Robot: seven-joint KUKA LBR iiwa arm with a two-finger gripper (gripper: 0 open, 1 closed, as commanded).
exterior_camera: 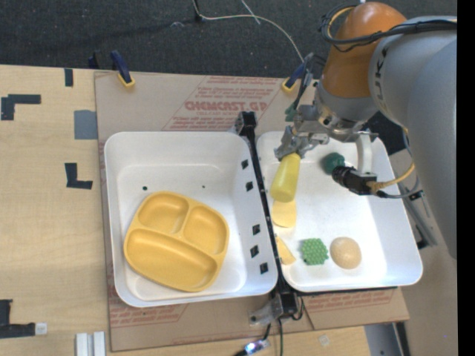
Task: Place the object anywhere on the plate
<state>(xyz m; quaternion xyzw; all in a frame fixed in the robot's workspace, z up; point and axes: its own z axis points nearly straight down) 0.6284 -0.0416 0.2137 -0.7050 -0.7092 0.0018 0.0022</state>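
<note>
A yellow sectioned plate (177, 239) lies in the left bin (119, 154), toward its front. My gripper (295, 148) hangs over the left side of the right bin (393, 258), close to the divider between the bins. Its fingers are shut on the top end of a long yellow object (285, 179), which hangs down from them at a slight tilt. The plate is well to the left and nearer the front than the gripper.
In the right bin lie a pale yellow piece (284, 215), a yellow wedge (285, 252), a green knobbly object (314, 251), a beige round object (345, 252) and a teal object (332, 162). A black cable (364, 180) runs beside the wrist.
</note>
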